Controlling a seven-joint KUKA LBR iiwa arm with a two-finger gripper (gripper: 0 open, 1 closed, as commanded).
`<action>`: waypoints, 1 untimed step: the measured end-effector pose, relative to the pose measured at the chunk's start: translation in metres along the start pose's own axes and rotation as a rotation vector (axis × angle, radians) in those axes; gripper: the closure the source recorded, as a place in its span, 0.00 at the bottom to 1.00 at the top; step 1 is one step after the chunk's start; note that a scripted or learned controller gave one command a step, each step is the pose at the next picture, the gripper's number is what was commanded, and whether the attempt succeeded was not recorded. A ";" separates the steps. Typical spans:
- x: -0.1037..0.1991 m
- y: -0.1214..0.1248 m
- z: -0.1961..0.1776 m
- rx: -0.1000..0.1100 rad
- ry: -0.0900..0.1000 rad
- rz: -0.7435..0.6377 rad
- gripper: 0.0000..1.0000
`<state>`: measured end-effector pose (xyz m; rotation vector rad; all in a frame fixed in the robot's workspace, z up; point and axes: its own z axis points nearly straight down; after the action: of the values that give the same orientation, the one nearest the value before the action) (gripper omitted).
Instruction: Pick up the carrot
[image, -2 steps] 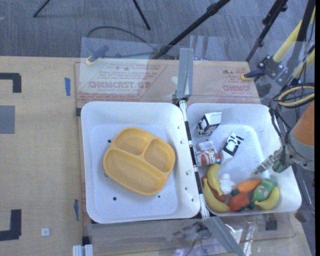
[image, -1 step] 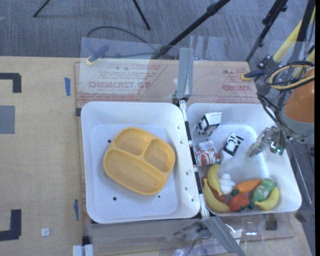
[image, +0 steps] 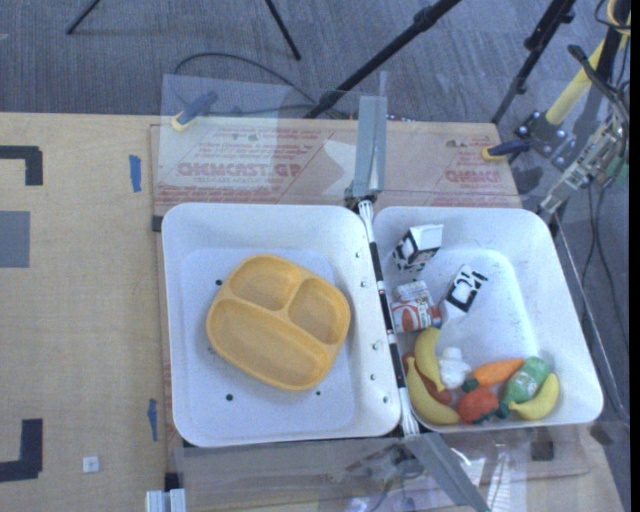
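The carrot (image: 497, 371) lay in the right bin (image: 530, 250), near its front edge, crowded between a banana (image: 428, 385), a tomato (image: 478, 404) and a green toy (image: 526, 382), so free space around it was small. The hand's state I could not tell.

Robotics lab, white bins (image: 190, 330) on taped bench (image: 70, 300), tripod legs (image: 400, 45)

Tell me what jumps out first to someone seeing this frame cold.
The yellow divided plate lies alone in the left bin, tilted. Next, the heap of toy food in the right bin's near corner: the carrot lies among bananas and a green piece, crowded together.
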<state>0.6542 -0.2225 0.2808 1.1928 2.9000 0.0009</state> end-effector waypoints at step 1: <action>0.000 0.000 0.000 0.000 0.000 0.000 0.00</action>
<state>0.6541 -0.2225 0.2805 1.1931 2.9004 0.0010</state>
